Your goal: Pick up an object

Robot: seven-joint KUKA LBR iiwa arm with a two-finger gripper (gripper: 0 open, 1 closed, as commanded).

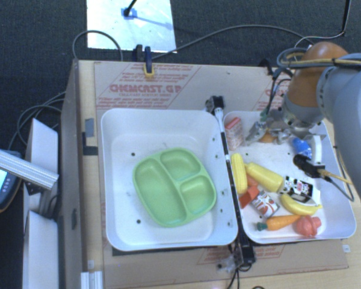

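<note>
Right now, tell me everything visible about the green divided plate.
The green divided plate is pale lime, looks like smooth plastic, and has rounded corners and three compartments: one long section on its left side and two smaller ones on its right. All three look empty. It lies flat and right side up, turned at an angle, on the floor of the left white bin, toward the front right. Nothing rests on it, and the gripper is over the other bin.

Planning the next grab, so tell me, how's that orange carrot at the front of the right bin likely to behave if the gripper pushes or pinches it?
The carrot looks like a smooth, tapered plastic toy, so it is probably light and stiff. Its round, conical shape may let it roll or swing around when nudged. The banana and red toy lying close beside it could crowd a pinch.
</note>
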